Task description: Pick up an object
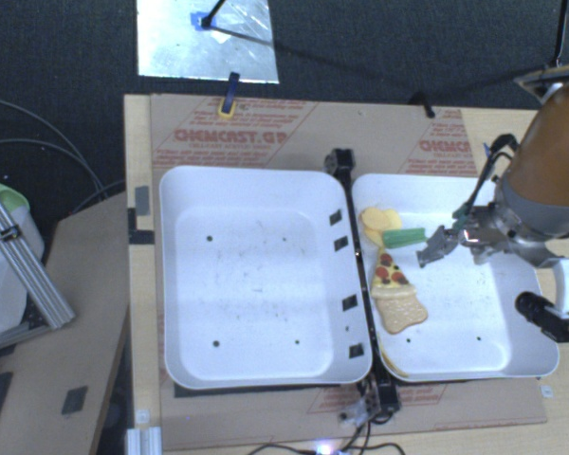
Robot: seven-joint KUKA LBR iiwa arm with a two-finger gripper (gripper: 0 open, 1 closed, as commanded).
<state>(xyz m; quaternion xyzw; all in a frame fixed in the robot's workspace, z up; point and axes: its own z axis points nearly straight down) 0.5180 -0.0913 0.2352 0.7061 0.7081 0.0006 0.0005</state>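
1. the gripper [436, 245] hangs over the right bin [474, 349], toward its far half, at the end of the grey and orange arm [550, 169] reaching in from the right.
2. pincer state: cannot tell how far it is parted; the tip is small and dark. nothing is visible between its tips.
3. candidate objects lie along the left side of the right bin: a yellow piece [379, 220] farthest, a green block [402, 237] touching it, and a pizza-slice toy [396, 297] nearer.
4. the green block sits just left of the gripper tip, apparently apart from it.
5. the left bin [256, 282] holds no loose objects.
6. progress, judged: nothing lifted yet; approach only. closing on an object and raising it remain.
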